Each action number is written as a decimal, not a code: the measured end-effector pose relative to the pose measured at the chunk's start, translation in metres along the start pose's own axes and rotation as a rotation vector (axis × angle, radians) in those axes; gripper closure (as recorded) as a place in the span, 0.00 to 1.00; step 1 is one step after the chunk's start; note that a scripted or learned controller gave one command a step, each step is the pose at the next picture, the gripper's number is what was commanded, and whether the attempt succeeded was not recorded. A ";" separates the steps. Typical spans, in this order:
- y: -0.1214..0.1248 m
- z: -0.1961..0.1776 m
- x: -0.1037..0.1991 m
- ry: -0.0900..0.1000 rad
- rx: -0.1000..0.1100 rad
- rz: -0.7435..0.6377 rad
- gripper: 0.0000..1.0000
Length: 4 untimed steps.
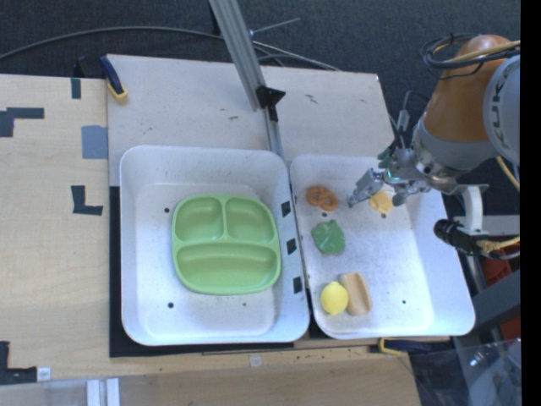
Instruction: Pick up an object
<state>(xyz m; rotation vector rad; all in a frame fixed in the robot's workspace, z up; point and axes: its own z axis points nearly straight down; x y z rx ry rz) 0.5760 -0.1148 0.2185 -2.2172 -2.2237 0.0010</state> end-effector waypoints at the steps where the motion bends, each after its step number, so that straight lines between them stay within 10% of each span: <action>1: -0.003 0.065 0.003 0.000 0.007 0.001 0.00; 3: -0.010 0.128 0.010 -0.002 -0.002 0.002 0.00; 4: -0.010 0.118 0.010 -0.002 -0.002 0.001 1.00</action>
